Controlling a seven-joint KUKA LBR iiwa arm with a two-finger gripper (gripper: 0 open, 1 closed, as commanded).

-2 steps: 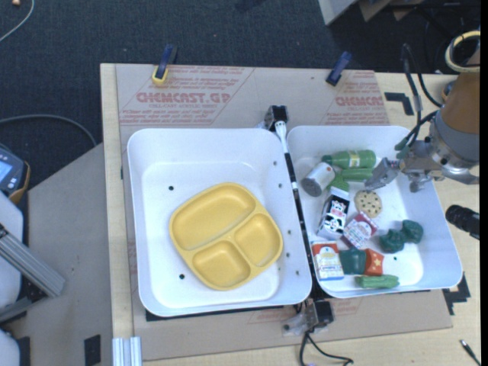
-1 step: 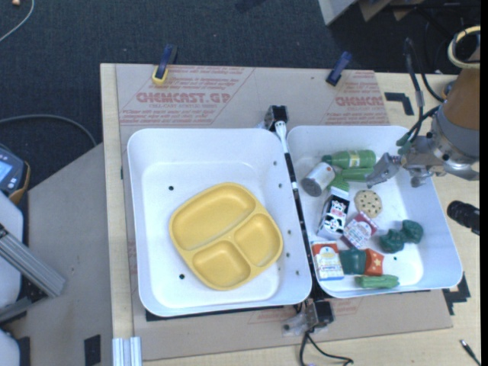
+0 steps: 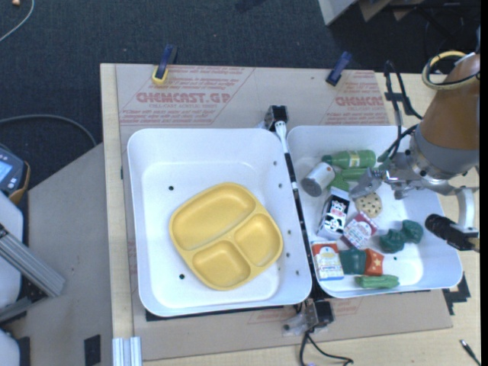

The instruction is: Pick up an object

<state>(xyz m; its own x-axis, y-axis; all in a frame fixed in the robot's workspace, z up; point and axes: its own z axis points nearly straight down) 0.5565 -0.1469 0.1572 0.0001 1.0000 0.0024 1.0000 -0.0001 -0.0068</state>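
- We see the toys heaped in the right bin (image 3: pixel 450 269): a green bottle (image 3: pixel 349 159), a cookie (image 3: pixel 369 203), a grey can (image 3: pixel 317 178).
- The hand (image 3: pixel 385 175) hovers beside the bottle, just above the cookie; its grip we cannot tell.
- A yellow tray (image 3: pixel 225 235) lies in the left bin (image 3: pixel 152 166).

You are looking at a divided tray (image 3: pixel 226 236) lying in the left bin (image 3: pixel 152 155); small items are crowding the right bin (image 3: pixel 438 269).
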